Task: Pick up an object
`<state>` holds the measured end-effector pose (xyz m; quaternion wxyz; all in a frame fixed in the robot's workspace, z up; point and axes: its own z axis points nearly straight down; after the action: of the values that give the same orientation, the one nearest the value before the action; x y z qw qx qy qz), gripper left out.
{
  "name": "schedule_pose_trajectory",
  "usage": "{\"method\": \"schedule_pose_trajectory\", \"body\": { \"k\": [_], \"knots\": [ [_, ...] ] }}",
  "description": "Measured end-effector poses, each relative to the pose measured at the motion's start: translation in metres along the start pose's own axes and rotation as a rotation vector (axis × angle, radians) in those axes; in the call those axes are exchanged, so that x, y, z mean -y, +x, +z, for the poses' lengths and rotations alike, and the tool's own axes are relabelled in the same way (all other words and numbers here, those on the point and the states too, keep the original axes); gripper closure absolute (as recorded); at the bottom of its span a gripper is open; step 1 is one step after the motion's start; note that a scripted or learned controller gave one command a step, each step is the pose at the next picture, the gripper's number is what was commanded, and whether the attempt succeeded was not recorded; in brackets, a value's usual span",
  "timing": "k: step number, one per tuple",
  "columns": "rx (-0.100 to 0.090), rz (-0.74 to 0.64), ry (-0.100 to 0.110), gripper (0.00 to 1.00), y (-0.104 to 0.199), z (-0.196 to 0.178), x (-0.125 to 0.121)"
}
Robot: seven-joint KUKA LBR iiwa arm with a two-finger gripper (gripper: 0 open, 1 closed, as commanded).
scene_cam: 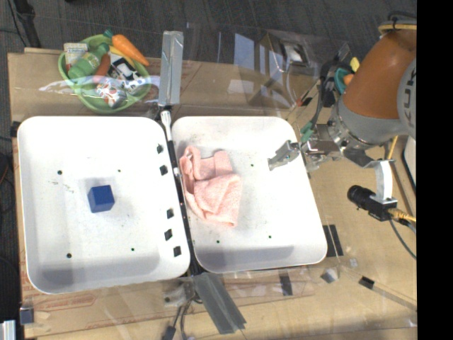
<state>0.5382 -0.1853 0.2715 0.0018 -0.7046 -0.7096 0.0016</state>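
A crumpled pink cloth point(210, 185) lies in the right bin point(283, 250), against its left wall. A blue cube point(101, 197) sits in the left bin point(42, 261), a little left of its middle. My gripper point(283, 155) hangs over the right bin's upper right part, well right of the cloth. I see nothing between its fingers.
A green bowl point(106, 73) full of toy food, a carrot among it, stands behind the left bin. A grey bracket point(171, 69) rises at the back between the bins. Tape and clips lie along the bench's front edge.
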Motion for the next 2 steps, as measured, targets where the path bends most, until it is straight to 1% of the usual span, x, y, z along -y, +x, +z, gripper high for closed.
{"method": "schedule_pose_trajectory", "body": {
  "k": [1, 2],
  "knots": [
    [-0.001, 0.000, 0.003, 0.00, 0.023, 0.132, -0.043],
    [-0.002, -0.083, -0.001, 0.00, 0.033, 0.179, -0.060]
  ]
}}
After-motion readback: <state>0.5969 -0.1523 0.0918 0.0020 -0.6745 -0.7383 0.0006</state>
